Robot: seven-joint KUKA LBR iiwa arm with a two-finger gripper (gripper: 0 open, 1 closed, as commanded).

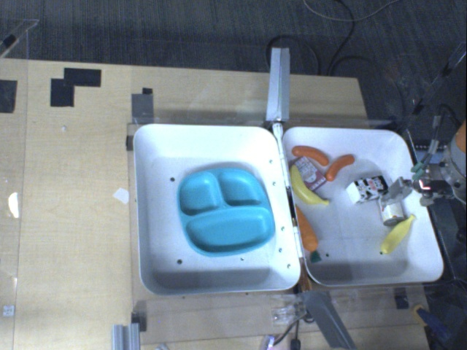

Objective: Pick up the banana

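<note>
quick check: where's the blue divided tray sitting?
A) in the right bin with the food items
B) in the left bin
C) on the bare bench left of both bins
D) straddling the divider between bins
B: the blue divided tray lies flat inside the left bin, while the food items, including a banana, are in the right bin.

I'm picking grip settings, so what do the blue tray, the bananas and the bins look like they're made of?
Blue tray: probably moulded plastic, matte, with rounded compartments of uniform colour.
Bananas: likely plastic toys, smooth and evenly yellow, though real fruit can't be ruled out.
Left bin and right bin: seemingly hard white plastic, slightly glossy, with rounded corners.
</note>
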